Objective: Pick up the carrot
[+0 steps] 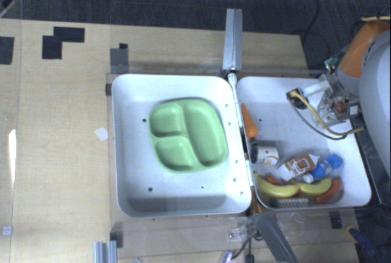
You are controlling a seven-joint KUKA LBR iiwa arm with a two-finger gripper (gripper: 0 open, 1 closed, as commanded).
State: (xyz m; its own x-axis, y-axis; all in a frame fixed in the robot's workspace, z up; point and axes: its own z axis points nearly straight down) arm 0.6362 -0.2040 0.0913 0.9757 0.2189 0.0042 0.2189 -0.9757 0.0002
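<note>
The long orange carrot (248, 121) lies in the right white bin (275, 94), tight against its left wall. Near it sit a small white cup (267, 154) and two yellow bananas (297, 188). The green three-part plate (187, 133) rests in the left white bin (131, 152). The gripper (337, 104) hangs over the right bin's far right side, well apart from the carrot; I cannot tell how wide it is.

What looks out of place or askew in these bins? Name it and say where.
The long orange carrot lies pressed along the right white bin's left wall, apart from the cluttered pile of items at that bin's near end. The green divided plate sits slightly rotated in the left white bin.
</note>
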